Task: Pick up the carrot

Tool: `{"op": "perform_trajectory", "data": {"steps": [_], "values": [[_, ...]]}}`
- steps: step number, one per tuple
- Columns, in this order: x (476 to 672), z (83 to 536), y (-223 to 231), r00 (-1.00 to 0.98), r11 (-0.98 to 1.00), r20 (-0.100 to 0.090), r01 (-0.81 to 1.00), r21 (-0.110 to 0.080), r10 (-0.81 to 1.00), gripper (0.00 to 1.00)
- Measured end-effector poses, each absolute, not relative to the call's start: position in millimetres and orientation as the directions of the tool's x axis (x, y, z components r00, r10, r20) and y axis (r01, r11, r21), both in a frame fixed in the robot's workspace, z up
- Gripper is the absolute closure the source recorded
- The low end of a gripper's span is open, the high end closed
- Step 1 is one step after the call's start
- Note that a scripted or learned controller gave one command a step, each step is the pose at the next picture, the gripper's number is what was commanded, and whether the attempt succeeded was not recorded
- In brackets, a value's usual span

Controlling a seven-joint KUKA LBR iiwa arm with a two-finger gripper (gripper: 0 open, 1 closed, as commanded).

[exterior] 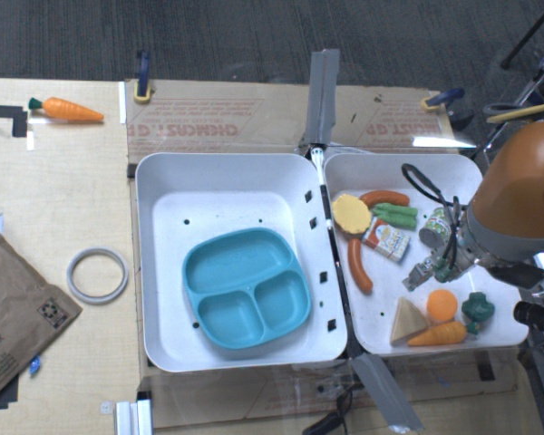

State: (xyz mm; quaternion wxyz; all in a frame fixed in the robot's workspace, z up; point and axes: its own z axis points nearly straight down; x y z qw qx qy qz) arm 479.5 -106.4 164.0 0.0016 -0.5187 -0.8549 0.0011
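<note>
The left white bin (163, 188) fills the middle of the frame with a blue divided tray (245, 288) in it, and the right white bin (381, 333), at centre right, holds the toy food beneath the grey arm with its orange band (517, 184) reaching in from the right edge. The gripper (423, 275) hangs low in that bin with nothing seen between its fingers, and whether the jaws are spread or pressed together I cannot tell. The carrot (438, 335) lies at the bin's lower right, just beside a tan wedge (404, 320), below an orange ball (442, 304) and left of a green broccoli piece (478, 308); a second carrot (68, 111) lies on the bench at upper left.
</note>
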Motion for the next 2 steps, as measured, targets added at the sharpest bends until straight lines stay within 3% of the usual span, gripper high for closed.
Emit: {"op": "perform_trajectory", "data": {"steps": [1,2], "values": [[479.6,164,-106,-0.462,0.462,0.002,0.887,-0.003,0.887,0.00],[479.7,96,-177,-0.637,0.637,-0.001,0.771,0.003,0.771,0.00]]}}
